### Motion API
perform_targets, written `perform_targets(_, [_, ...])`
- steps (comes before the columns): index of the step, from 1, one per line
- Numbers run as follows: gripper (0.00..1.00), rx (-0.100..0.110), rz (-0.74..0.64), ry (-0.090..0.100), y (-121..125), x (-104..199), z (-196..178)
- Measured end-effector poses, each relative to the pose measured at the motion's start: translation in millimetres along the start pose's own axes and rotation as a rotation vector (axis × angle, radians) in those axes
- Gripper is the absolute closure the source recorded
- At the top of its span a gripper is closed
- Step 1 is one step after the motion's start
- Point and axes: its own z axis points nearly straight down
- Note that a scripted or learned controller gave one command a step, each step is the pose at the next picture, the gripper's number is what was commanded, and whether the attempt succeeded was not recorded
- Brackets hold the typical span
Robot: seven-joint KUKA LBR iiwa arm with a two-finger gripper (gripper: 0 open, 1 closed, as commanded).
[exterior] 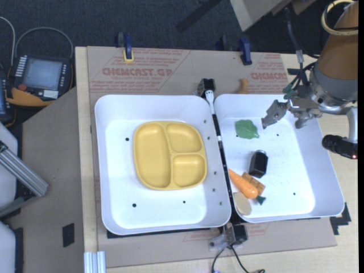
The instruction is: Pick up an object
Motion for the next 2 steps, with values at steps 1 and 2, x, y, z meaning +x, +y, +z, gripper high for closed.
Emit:
perform_targets(1, [0.00,-0.009,-0.002,-0.001,2,0,-4])
perform_targets(2, [0.00,-0.003,-0.001,0.000,-3,8,44])
